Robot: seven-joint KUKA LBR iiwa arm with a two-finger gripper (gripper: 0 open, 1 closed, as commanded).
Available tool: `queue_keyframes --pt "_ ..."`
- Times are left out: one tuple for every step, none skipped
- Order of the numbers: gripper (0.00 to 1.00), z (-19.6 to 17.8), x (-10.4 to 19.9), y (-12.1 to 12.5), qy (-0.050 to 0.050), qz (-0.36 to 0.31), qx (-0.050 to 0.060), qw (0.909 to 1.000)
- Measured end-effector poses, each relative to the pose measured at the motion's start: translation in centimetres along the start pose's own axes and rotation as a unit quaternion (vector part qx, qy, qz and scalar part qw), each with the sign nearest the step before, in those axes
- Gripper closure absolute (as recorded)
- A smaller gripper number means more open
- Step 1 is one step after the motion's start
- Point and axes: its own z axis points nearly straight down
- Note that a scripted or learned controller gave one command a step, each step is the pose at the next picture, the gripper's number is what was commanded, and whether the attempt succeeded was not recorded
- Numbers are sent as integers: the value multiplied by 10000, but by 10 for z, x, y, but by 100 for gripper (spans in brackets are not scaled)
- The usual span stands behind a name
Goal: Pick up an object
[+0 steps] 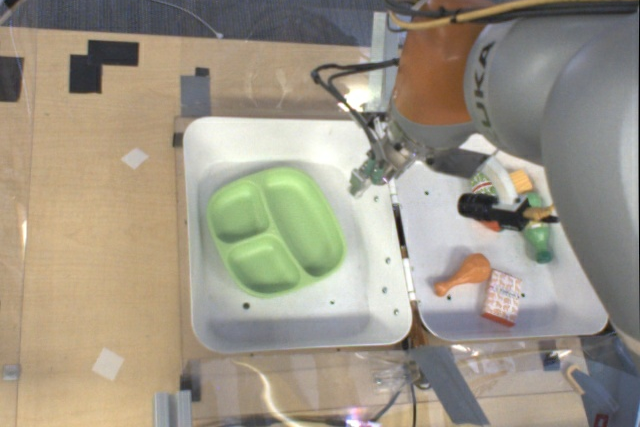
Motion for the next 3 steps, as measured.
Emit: queue_keyframes --pt "100 90 66 16 -17 1600 -78 9871" --pt "100 -7 139 42 12 3262 -6 9453" --pt "100 27 176 13 0 4938 39 8696"
